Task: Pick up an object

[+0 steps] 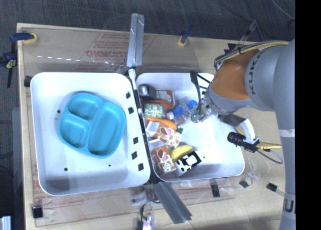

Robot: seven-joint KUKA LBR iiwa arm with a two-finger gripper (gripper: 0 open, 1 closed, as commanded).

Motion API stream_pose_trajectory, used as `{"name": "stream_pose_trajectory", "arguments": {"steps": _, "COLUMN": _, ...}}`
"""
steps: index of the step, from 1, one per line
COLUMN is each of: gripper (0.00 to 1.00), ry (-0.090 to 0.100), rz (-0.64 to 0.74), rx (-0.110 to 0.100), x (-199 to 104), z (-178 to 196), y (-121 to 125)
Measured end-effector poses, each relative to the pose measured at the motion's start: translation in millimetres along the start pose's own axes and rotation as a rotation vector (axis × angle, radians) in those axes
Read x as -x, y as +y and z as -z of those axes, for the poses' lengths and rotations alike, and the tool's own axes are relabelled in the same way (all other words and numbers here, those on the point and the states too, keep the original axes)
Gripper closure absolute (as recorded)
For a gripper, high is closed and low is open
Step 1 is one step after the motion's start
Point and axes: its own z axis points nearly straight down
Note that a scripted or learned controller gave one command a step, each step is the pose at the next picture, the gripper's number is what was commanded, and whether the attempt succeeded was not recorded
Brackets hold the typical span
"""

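Camera view: looking down at a slant on my bench (60, 40), with me reaching in from the right.
Bins: two shallow white ones, side by side; both smooth, with rounded corners.
Left bin (45, 168): one blue tray (93, 123), glossy plastic, rounded, divided into three compartments.
Right bin (223, 158): a cluster of small things crowded against its left wall.
Banana (182, 151): one, yellow, curved, lying near the front of the cluster.
Black-and-white block (189, 162): one, boxy, touching the banana's front side.
Printed packets: two that I count, one (169, 134) above the banana and one (162, 157) to its left, both crinkled and patterned in orange and white.
Carrot-like piece (161, 121): one, orange, tapered.
Clear bottle (183, 112): one, with a blue cap, lying on its side just beside my gripper.
Round metal item (144, 91): one, shiny, at the back left corner.
Red-labelled pack (163, 96): one, flat, beside the metal item.
My arm (266, 78): one, grey with an orange band.
My gripper (198, 116): low in the right bin at the bottle's end; I cannot tell its state, nor whether it touches the bottle.
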Motion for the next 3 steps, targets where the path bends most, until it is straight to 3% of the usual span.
{"name": "stream_pose_trajectory", "arguments": {"steps": 1, "gripper": 0.0, "ry": 0.019, "rz": -0.235, "rx": -0.061, "x": 50, "z": -15, "y": 59}}
{"name": "stream_pose_trajectory", "arguments": {"steps": 2, "gripper": 0.0, "ry": 0.007, "rz": -0.332, "rx": -0.023, "x": 35, "z": 50, "y": 74}}
{"name": "stream_pose_trajectory", "arguments": {"steps": 3, "gripper": 0.0, "ry": -0.007, "rz": -0.295, "rx": -0.001, "x": -31, "z": 3, "y": 55}}
